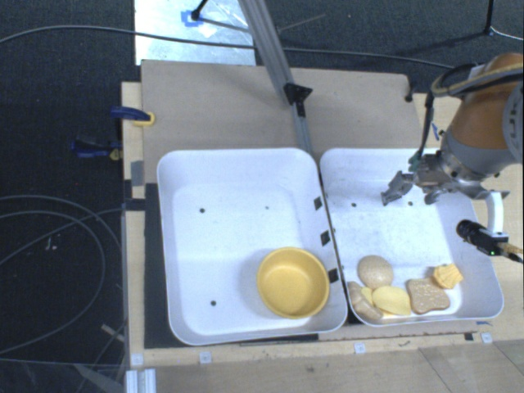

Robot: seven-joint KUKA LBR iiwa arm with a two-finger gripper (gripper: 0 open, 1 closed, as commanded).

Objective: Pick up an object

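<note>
claw (399,188) of my arm hangs over the right bin (491,301), and i see nothing between its fingers.

from my screen the claw looks a little open, with its two dark fingers spread apart above the bare white floor near the top of that bin. the things to pick up sit well apart from it, in a bunch along the bottom edge of the same bin: a tan egg (375,270), a yellow lemon shape (391,300) just below it, a brown piece of toast (427,295) beside that, and a small orange ridged bit (447,276) at the right. a yellow bowl (293,282) sits in the left bin (188,178), near its bottom right corner.
</note>
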